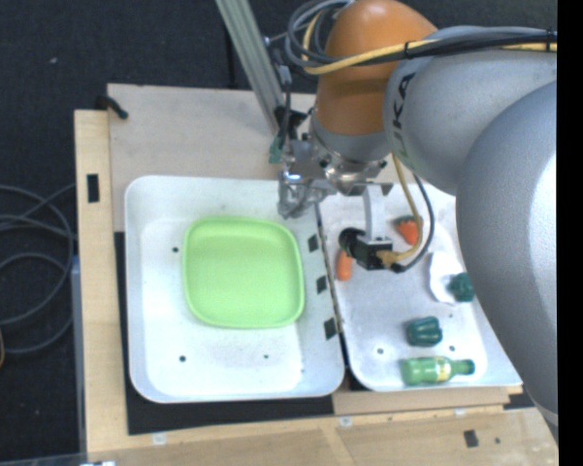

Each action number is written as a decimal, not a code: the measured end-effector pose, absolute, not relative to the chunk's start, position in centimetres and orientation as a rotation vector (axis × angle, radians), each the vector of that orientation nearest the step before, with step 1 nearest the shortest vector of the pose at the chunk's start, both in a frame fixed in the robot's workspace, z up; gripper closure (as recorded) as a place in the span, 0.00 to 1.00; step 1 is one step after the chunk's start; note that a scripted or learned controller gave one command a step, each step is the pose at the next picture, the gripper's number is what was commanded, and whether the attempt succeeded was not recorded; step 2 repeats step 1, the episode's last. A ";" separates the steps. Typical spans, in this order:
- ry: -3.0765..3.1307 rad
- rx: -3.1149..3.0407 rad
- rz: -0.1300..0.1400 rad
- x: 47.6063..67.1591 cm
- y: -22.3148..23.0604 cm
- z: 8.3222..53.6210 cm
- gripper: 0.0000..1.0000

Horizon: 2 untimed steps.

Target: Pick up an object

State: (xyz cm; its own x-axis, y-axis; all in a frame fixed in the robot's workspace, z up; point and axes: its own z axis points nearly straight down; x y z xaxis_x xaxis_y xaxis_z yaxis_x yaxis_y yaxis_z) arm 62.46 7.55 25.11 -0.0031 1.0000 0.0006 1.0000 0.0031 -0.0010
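Note:
My gripper [293, 198] hangs over the far right corner of the left bin [155, 357], close to the divider between the bins. A light green square plate [242, 272] lies flat in the left bin, below and left of the gripper. In the right bin [378, 377] a small orange piece [344, 266] lies near the divider and another orange piece [407, 229] sits further right. I see nothing held in the gripper.
At the front of the right bin lie a dark green pepper-like object [423, 331] and a green and yellow bottle [435, 368] on its side. A small teal object [459, 285] sits by the right wall. The arm covers the back of the right bin.

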 end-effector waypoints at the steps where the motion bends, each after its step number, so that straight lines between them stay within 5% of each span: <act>1: -2.221 -2.222 -0.001 62.5 7.3 25.2 0.00; 2: -2.221 -2.222 -0.001 62.5 7.3 25.2 0.00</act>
